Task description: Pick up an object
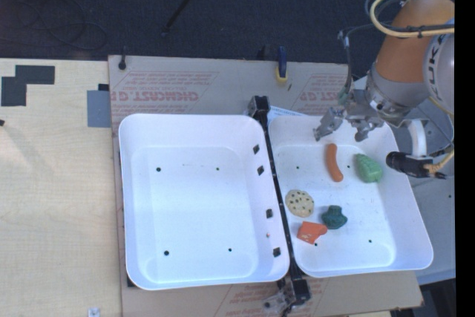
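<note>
Objects for the pick all lie in the right bin [412, 245]: an orange sausage-shaped piece [334, 162], a green lump [368, 168], a round tan cookie with dark spots [300, 203], a teal knobbly piece [335, 217] and a small red-orange wedge [311, 232]. The left bin [141, 159] sits beside it on the counter [52, 189].

We see the hand [346, 127] hovering over the far edge of the right bin with its two fingers spread apart and nothing between them. It sits just above and behind the sausage, which we judge the nearest candidate.

We think the main risk is a glancing close. The sausage looks smooth and rounded, so fingers coming down off-centre could roll it aside instead of trapping it. The green lump lies near it, and a wide approach might nudge that too. The cookie appears flat and thin against the bin floor, so fingers could slide over it. The teal piece and the wedge sit close together; a descent there could catch both or push one away.

Both bins look like hard, glossy white plastic, shallow with rounded corners, offering little friction to stop a sliding item.
</note>
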`<state>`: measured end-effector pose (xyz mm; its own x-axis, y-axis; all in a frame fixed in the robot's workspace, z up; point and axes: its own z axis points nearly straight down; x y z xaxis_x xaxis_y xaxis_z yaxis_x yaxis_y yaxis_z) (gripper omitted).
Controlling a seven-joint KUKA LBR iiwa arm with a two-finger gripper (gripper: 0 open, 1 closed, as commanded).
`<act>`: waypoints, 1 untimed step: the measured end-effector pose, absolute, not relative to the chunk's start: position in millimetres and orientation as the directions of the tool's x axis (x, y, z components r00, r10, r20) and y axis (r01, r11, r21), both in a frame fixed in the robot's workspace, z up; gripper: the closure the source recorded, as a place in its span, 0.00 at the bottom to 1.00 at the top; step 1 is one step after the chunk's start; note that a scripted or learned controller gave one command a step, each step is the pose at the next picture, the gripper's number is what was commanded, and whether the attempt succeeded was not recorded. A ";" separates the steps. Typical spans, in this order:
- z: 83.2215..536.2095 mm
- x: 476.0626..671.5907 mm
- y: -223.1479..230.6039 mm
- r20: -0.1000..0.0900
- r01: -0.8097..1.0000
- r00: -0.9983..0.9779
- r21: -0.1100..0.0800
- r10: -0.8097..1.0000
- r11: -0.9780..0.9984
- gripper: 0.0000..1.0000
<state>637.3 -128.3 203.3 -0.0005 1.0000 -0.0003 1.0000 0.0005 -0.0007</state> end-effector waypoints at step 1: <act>82.3 621.7 -118.6 0.002 1.000 -0.001 -0.006 1.000 0.001 0.00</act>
<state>621.7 -118.6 82.3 -0.0014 1.0000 0.0022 1.0000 0.0014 -0.0059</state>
